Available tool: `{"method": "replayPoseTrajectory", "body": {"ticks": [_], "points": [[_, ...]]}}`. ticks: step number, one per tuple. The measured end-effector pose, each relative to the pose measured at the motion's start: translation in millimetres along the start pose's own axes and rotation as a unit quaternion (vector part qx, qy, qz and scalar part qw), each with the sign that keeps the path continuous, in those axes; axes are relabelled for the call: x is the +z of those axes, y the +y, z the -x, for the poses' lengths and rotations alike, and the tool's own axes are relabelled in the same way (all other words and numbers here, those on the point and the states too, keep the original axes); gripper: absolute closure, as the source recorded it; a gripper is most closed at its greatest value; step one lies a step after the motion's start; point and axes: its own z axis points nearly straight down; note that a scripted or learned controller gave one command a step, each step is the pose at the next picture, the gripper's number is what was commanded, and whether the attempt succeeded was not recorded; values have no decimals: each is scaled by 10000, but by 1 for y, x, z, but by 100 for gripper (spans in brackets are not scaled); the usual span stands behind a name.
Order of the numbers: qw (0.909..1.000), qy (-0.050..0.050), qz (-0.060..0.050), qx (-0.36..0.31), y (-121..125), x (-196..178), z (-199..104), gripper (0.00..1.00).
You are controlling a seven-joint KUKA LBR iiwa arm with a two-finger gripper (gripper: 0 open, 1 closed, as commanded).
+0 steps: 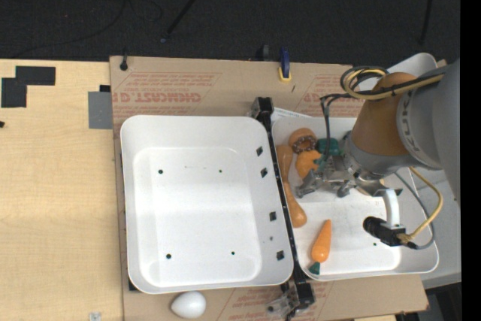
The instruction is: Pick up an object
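The arm's jaws [316, 182] hang low in the right bin [409, 261], over a cluster of orange toys [304, 159] by the divider; whether they are spread or pinching anything cannot be told. A carrot [322, 240] lies just below them, apart, on the bin floor.

Two shallow white plastic bins [197, 133] [353, 255] sit side by side. One orange carrot with a green tip [322, 240] lies in the right one. One white egg-shaped object [188, 304] lies outside.
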Motion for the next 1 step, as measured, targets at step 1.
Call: {"method": "replayPoseTrajectory", "body": {"ticks": [1], "points": [[9999, -55, -98, -20, 67, -1, -11, 0]]}}
